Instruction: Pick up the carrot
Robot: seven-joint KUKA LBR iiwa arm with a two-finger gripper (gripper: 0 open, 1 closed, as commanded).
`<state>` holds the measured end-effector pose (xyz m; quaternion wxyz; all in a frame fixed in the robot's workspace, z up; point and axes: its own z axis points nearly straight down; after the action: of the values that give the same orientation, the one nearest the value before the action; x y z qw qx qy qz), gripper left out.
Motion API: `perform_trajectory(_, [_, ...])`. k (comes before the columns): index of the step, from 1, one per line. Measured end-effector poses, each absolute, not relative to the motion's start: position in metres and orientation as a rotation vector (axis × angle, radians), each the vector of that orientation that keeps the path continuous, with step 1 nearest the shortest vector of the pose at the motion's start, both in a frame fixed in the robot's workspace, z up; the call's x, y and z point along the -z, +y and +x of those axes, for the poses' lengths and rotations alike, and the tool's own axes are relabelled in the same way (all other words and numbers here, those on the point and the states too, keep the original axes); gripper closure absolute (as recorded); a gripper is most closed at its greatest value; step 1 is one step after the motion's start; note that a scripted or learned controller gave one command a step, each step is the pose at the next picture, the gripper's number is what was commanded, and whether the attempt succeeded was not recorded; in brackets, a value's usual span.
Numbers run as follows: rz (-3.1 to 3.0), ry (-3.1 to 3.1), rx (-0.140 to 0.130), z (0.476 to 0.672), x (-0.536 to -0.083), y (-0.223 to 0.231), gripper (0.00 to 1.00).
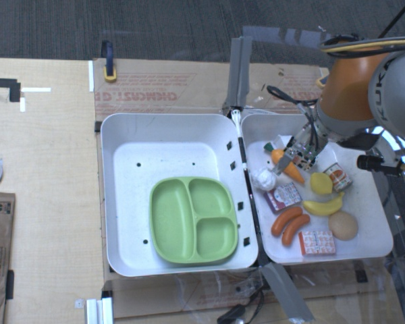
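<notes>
You see the gripper (298, 155) down on the carrot (288, 165), grip state unclear; lift remains, bin's ten o'clock

Two bins sit side by side on the tabletop (40, 133). The left bin (121, 181) holds a divided plate (192, 219). In the right bin (371, 241), the pincer (298, 155) hangs over the carrot (287, 165) near the back; a banana (322, 206) lies right of it, sausages (289, 223) lie nearer the front, and a small box (317, 243) lies frontmost.
</notes>
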<state>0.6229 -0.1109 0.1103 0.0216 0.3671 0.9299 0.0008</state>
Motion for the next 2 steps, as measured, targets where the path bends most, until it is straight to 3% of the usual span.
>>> perform_trajectory(1, [1.138, 2.872, -0.008, 0.626, -0.122, -0.111, 1.00])
perform_trajectory(2, [0.722, 3.038, -0.004, 0.567, -0.099, -0.109, 1.00])
